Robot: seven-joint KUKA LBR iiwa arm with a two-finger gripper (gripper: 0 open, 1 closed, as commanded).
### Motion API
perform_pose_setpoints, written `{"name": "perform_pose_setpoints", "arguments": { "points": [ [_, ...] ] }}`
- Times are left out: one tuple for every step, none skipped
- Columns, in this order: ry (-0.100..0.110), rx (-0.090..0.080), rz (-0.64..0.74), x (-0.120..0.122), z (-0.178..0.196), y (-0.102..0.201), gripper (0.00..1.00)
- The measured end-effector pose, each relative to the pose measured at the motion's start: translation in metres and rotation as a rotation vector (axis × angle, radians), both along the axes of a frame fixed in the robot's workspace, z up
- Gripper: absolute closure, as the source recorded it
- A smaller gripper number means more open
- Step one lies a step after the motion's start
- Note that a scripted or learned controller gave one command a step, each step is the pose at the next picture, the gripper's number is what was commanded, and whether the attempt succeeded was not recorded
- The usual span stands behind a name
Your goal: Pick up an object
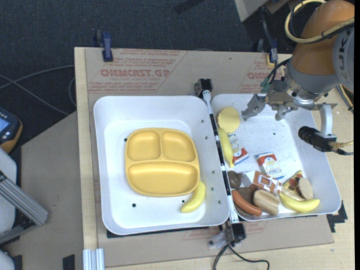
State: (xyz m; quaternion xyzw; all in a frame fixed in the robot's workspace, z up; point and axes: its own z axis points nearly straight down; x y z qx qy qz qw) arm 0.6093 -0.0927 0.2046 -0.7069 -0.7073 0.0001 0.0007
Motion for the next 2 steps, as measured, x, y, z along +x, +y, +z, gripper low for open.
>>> {"name": "perform_pose_setpoints", "arguments": {
  "points": [
    [-0.01, -0.005, -0.001, -0.049, -0.104, -0.032, 0.0],
    [-0.006, -0.002, -0.003, -0.089, -0.118, -0.036, 0.0]
  ]
}}
